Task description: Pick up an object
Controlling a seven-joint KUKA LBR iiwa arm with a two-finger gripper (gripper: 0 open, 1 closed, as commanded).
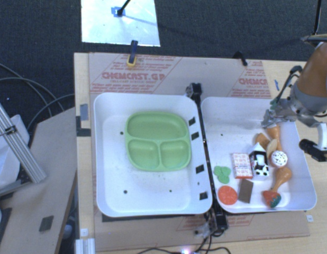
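Note:
The right bin (232, 115) holds several small toys in its lower right part: tan bread-like pieces (267, 138), a pink checkered box (241, 165), a black-and-white cow figure (259, 163), a white dotted ball (279, 158), a tan drumstick (280, 179), a red and green piece (271, 198), a brown block (246, 190), an orange-red disc (227, 195) and a green leaf shape (223, 173). My gripper (272, 118) hangs at the bin's upper right, just above the tan pieces. I see nothing held in it.
A green divided plate (157, 141) lies in the left bin (108, 189). A black divider with clips (200, 142) runs between the bins. The arm's orange band (317, 73) stands over the right bin's far corner. A black part (316, 150) juts in at the right edge.

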